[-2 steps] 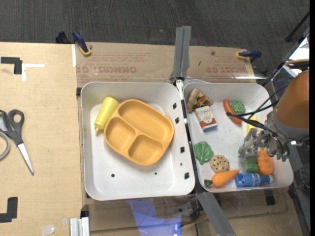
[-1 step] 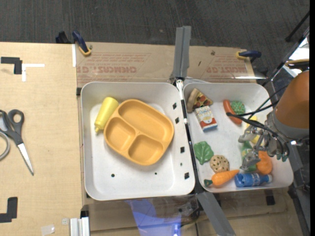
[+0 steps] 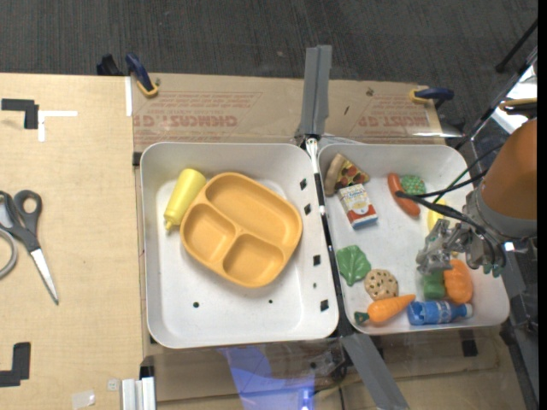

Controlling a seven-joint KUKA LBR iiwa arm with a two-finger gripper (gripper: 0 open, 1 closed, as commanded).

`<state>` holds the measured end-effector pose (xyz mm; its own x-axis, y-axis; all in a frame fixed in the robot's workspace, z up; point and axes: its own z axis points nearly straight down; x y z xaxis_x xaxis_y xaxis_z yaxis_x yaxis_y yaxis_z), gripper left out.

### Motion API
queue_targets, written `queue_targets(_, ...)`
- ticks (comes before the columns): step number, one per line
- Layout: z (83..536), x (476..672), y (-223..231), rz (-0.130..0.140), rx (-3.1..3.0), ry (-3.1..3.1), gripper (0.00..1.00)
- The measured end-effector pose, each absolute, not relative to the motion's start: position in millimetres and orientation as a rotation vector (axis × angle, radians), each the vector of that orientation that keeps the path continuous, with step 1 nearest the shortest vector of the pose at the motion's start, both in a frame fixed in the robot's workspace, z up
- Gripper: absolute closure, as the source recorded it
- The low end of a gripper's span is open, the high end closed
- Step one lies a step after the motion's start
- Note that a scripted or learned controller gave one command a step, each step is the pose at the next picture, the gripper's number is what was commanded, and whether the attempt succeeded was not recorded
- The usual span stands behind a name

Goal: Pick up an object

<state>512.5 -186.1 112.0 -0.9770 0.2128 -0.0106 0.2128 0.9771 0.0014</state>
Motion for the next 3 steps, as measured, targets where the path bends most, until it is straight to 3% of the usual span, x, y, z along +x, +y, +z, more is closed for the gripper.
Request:
queue_targets(1, 112, 512.4, -186, 0.001, 0.335, 3.113, 0.0)
queue_targets(2, 93, 540.3, -207, 0.001, 0.364, 3.116, 0.0)
queue_targets(3, 103, 542.1, -206, 0.001, 0.362, 3.111, 1.0)
